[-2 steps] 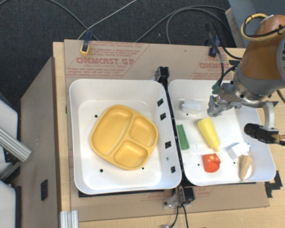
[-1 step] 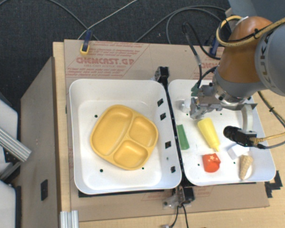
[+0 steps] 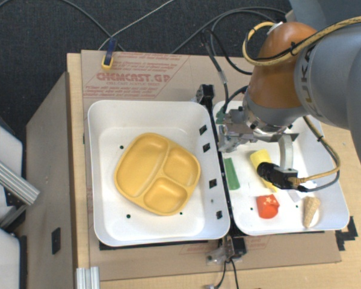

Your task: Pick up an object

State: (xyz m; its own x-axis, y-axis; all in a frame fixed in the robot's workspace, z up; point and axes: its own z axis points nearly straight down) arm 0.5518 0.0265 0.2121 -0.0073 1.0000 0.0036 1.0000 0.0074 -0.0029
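While the arm [image 3: 307, 59] reaches over the right bin [image 3: 334, 218], you see the gripper [image 3: 236, 138] low at that bin's left edge; I cannot tell its state. The yellow tray [image 3: 157, 173] lies in the middle of the left bin [image 3: 102, 161]. In the right bin lie a green stick [image 3: 231, 173] along the left edge, a yellow piece [image 3: 259, 158] near the middle, a red piece [image 3: 267, 206] and a beige piece [image 3: 311, 211] by the front edge.

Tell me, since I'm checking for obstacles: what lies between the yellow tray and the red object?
In the camera view, the green stick and the bins' adjoining rims lie between the yellow tray and the red object.
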